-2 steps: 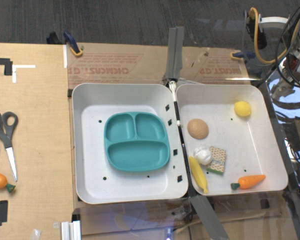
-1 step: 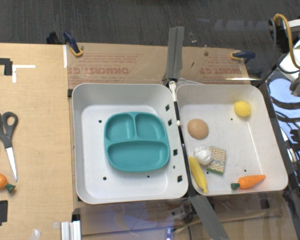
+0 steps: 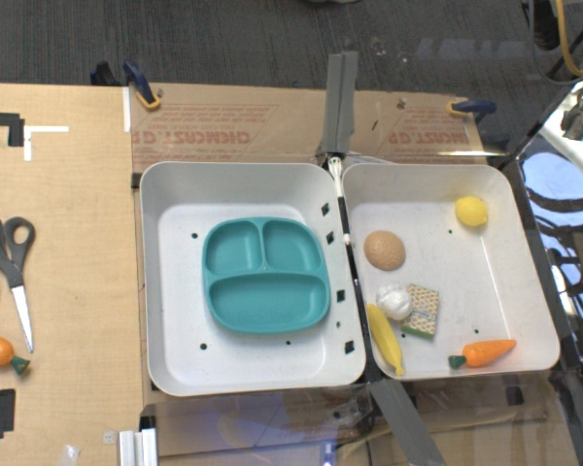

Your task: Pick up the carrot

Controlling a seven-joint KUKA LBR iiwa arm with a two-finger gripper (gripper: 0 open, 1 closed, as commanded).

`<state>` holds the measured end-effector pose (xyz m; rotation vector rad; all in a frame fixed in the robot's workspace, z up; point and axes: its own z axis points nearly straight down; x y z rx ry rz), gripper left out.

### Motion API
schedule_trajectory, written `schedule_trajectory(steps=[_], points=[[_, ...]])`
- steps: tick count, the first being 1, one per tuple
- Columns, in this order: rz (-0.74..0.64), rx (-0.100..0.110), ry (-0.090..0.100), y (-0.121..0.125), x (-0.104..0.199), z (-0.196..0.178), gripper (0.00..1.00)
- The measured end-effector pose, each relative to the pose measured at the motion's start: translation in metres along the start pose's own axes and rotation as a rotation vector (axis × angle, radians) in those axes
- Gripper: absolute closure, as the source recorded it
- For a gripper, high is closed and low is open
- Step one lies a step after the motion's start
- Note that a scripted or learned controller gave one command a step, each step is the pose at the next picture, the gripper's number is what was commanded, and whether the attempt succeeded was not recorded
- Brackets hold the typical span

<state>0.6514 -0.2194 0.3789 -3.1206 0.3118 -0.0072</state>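
bench: tan board, cardboard under two white bins, dark carpet behind | left bin: teal divided plate | carrot: right bin, front-right corner, beside banana | second carrot by scissors | claw state: can't tell

Glossy plastic carrot; smooth white plastic bin.

Sliver of arm at the right edge, cut off by the frame.
Pale grey-white casing, smooth and rounded; just below it a glossy bluish-white curved surface, edged in dark. Higher up, a looped yellow cable beside black ones, though whether part of the arm cannot be told. Markings and screws too small to make out.
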Motion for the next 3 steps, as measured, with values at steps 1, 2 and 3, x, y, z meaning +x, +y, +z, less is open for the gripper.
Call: schedule_trajectory(steps=[1, 2, 3], points=[[-0.001, 0.005, 0.004, -0.003, 0.001, -0.010, 1.00], [-0.004, 0.012, 0.007, -0.006, 0.002, -0.019, 1.00], [0.013, 0.000, -0.006, 0.021, -0.094, 0.042, 1.00]])
